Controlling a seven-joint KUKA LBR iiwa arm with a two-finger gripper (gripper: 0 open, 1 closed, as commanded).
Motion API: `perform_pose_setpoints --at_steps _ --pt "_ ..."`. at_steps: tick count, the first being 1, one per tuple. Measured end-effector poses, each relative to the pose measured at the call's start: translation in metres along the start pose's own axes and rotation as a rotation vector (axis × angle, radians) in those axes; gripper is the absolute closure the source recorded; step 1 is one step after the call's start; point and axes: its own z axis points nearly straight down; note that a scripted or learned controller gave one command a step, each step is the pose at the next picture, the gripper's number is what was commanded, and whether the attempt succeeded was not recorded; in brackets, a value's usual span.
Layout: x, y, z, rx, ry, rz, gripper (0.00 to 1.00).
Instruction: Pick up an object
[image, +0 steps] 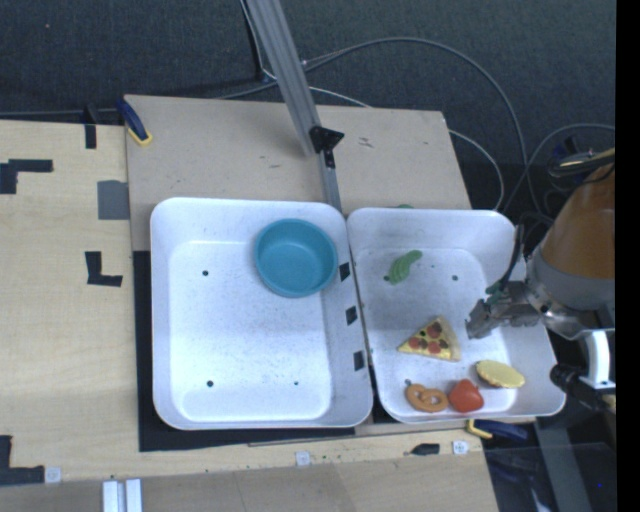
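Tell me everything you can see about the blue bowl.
The blue bowl is round, plain teal-blue, and looks like smooth plastic. It stands upright, open side up, with nothing visible inside. It sits in the left bin, at the far right corner, close to the wall beside the right bin. Nothing else touches it.

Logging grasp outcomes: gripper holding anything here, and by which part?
Nothing held. The grey two-finger gripper sits over the right white bin, beside the yellow pizza-slice toy, with no object between its fingers.

A robotics lab, by the look of it: a plywood bench (400, 150) on dark carpet, two white bins (250, 400) side by side, loose cables (480, 60) trailing past the bench's far right corner, black tape marks (100, 270) by its left edge, and toy food (432, 340).
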Motion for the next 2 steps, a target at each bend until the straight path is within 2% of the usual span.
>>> perform_pose_setpoints --at_steps 1,2 --pt "0.0045 -0.0025 -0.0422 0.002 0.0 0.0 1.0" --pt "0.0047 -0.0024 -0.0478 0.004 0.001 0.0 1.0"
